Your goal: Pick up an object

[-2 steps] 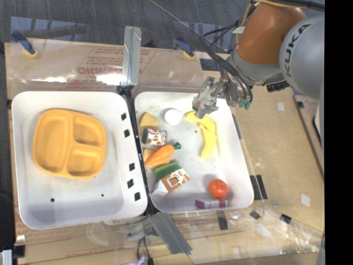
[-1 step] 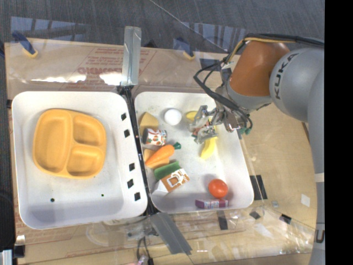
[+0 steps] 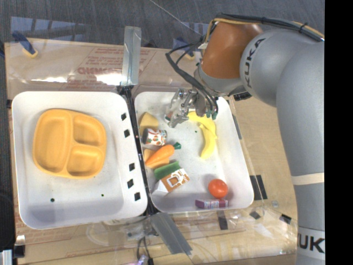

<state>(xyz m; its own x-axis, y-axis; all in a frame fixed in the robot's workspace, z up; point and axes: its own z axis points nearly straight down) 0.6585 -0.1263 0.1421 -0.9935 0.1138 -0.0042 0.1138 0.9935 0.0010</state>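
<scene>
I cannot tell whether the fingers (image 3: 177, 115) are spread or pressed together; they hang low in the right bin (image 3: 238, 164), toward its 12 o'clock end. At their 3 o'clock lies the banana (image 3: 208, 137), likely light, stiff, smooth plastic. Its narrow middle offers the surest hold.

Shallow white bins: two, left (image 3: 22, 148) and right (image 3: 242, 170)
Yellow plastic divided plate with three compartments (image 3: 69, 142): one
Yellow toy banana (image 3: 208, 138): one
Orange toy carrot with green top (image 3: 161, 154): one
Round red toy tomato (image 3: 218, 188): one
Green toy vegetable stick (image 3: 165, 169): one
Yellow wedge, cheese-like (image 3: 146, 120): one
Small printed can (image 3: 156, 137): one
Small orange-and-white carton (image 3: 175, 180): one
Flat purple packet (image 3: 210, 203): one
</scene>
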